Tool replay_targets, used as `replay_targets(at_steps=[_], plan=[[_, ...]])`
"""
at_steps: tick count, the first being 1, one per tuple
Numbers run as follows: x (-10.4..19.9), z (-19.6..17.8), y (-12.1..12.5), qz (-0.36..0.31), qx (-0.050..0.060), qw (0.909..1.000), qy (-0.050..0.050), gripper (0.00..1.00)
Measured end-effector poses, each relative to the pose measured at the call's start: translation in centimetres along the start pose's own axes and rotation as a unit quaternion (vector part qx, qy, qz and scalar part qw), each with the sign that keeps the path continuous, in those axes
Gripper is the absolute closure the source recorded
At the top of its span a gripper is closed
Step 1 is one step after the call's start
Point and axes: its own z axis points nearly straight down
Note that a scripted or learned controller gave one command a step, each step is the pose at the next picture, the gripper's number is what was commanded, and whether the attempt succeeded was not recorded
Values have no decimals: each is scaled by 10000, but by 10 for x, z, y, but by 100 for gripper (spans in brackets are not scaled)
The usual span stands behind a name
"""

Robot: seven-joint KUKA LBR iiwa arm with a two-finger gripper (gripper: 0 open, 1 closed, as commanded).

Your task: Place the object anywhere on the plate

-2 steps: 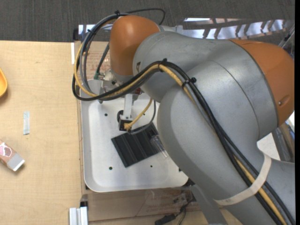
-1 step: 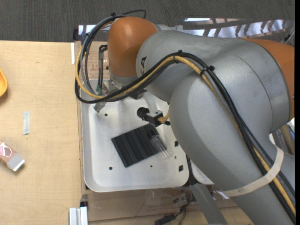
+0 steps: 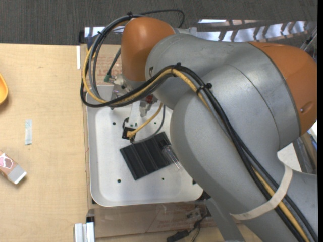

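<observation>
A flat black ribbed rectangle [image 3: 146, 156] lies tilted in the middle of the white bin [image 3: 103, 185]. A small clear piece [image 3: 172, 154] shows at its right edge, partly under the arm. My gripper [image 3: 137, 116] hangs below the orange wrist band, over the bin's far part, just above and behind the black rectangle. The arm covers most of the gripper. At the far left edge of the wooden bench sits a sliver of an orange rounded thing [image 3: 2, 91]; I cannot tell if it is a plate.
The big grey arm [image 3: 227, 125] covers the right half of the view and the bin's right side. On the wooden bench [image 3: 45, 84] to the left lie a small grey strip [image 3: 28, 132] and a pink and white packet [image 3: 11, 168].
</observation>
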Motion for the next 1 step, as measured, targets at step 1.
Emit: replay_targets(at_steps=[1], plan=[[0,0,0,-1,0,10000,-1,0]])
